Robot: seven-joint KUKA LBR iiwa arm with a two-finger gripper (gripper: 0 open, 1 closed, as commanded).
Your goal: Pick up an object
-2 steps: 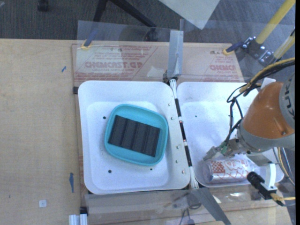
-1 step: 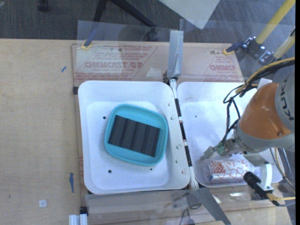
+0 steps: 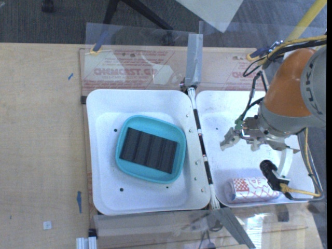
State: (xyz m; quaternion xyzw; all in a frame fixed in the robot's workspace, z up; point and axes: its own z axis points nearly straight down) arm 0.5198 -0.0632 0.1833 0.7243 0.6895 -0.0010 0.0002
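Pincer (image 3: 231, 139) positioned above the right bin (image 3: 218, 108), finger state cannot be told, red-and-white patterned can (image 3: 250, 189) laid on its side at that bin's near edge, teal tray (image 3: 150, 149) seated in the left bin (image 3: 104, 113)

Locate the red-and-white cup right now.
The cup lies on its side in the right bin, near the bin's front edge, below the gripper. The left bin holds the blue tray.

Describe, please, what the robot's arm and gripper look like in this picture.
The arm is grey with a rounded orange band above the wrist. Yellow and black cables loop along it. The gripper is a pale metallic assembly with a black part below.
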